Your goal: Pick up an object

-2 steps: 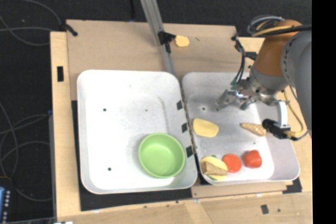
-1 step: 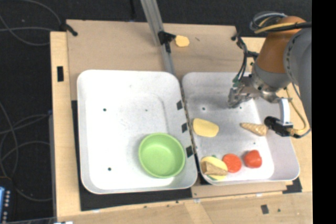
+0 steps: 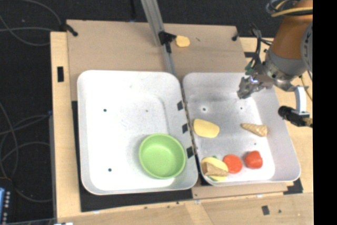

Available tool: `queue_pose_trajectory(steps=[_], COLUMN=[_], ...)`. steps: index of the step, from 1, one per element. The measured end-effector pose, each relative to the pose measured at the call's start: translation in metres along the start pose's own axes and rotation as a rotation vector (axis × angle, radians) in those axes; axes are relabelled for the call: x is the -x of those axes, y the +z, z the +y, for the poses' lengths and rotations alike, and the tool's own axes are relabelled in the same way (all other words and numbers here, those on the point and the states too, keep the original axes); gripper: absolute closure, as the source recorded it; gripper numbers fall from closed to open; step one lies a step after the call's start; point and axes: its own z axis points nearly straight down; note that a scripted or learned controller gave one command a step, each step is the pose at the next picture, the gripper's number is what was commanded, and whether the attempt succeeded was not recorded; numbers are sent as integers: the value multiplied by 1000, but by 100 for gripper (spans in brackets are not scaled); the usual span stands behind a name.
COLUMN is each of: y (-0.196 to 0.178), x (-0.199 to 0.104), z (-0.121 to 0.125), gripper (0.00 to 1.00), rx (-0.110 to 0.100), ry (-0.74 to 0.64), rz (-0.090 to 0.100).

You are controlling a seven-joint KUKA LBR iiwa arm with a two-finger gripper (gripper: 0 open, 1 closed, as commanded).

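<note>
Cone (image 3: 255, 129) below end effector (image 3: 245, 89), apart.

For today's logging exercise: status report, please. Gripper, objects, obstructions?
Gripper above right bin, far end, holding nothing seen. Toys lie at near end; cone nearest. Path unobstructed.

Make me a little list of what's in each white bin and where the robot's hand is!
left bin: green bowl
right bin: yellow piece, cone-shaped piece, two red pieces, yellow-and-tan item
bench behind bins: small yellow thing
gripper: over the right bin's far side, holding nothing visible
</note>
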Motion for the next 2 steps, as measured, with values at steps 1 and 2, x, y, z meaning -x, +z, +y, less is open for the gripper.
queue_pose_trajectory(steps=[1, 2], y=[-48, -55], x=[1, -38], z=[2, -14], gripper=[100, 100], rx=[-1, -7], ry=[-5, -8], rz=[0, 3])
